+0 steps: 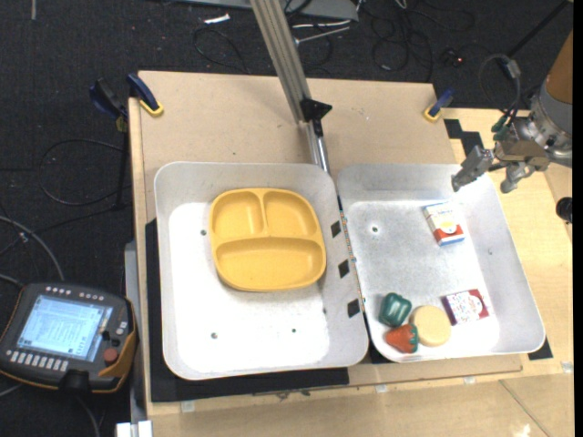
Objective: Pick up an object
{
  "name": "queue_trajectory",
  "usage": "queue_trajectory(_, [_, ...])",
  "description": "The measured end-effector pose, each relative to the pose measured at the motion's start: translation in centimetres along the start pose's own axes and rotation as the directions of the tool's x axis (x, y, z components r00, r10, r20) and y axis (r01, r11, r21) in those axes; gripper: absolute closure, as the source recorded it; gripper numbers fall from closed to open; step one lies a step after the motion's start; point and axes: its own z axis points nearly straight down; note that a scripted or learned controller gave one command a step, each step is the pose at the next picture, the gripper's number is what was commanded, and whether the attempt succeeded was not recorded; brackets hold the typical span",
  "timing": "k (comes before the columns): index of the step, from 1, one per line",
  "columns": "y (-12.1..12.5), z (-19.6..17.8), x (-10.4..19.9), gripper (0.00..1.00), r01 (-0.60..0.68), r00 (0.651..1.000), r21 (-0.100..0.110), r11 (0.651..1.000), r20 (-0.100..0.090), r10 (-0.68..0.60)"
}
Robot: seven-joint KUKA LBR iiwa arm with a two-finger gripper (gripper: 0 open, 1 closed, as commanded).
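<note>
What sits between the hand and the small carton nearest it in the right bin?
Nothing. In the camera view the hand hovers over the right bin's far rim, and the stretch down to the small carton is bare white bin floor.

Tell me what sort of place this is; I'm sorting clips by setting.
Most likely a robotics lab bench set up for pick tests. Two white bins sit on a clamped board, one holding a yellow divided plate and the other toy food; a teach pendant and loose cables lie on the floor.
</note>
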Motion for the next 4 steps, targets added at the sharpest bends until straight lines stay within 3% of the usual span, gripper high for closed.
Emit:
queue_trajectory(1, [0.0,0.0,0.0,0.00,0.001,1.000,0.000,1.000,0.001,-0.001])
queue_trajectory(4, [-0.9,15.8,-0.1,0.00,-0.002,1.000,0.004,1.000,0.000,0.002])
